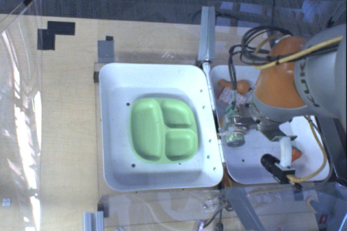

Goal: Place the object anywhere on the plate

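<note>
Plate (162, 129) in left bin (114, 170), bare. Gripper (234, 129) low in right bin (244, 173) among objects (233, 89); jaw state cannot tell. No object transferred; grasp, lift, placement remain.

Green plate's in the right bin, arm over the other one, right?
No. The camera view shows the green plate in the left bin; the arm is over the right bin.

Two white bins (114, 170), one green plate (162, 129)
</note>
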Available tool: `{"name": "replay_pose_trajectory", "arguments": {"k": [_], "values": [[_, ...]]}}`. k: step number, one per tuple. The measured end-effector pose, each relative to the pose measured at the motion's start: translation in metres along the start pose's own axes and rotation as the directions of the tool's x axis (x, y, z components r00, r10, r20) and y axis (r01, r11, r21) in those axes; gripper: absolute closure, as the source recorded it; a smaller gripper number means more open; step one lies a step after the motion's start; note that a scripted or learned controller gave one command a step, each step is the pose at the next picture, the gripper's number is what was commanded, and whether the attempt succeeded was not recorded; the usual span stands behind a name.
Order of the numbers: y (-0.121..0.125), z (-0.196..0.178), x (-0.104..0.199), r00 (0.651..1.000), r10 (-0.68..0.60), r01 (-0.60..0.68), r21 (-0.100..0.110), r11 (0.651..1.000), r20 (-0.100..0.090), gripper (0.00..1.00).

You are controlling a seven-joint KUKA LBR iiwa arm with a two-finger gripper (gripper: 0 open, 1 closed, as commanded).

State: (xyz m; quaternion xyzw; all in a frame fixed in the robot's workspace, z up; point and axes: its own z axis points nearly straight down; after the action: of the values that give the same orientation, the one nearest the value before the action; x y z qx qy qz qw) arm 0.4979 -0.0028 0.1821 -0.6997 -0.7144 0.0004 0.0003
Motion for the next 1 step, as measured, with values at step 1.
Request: {"name": "replay_pose_trajectory", "arguments": {"k": [1], "values": [[0.0899,-0.0105,0.0641,1.0,0.02,-0.02,0.0,1.0,0.001,1.0]]}}
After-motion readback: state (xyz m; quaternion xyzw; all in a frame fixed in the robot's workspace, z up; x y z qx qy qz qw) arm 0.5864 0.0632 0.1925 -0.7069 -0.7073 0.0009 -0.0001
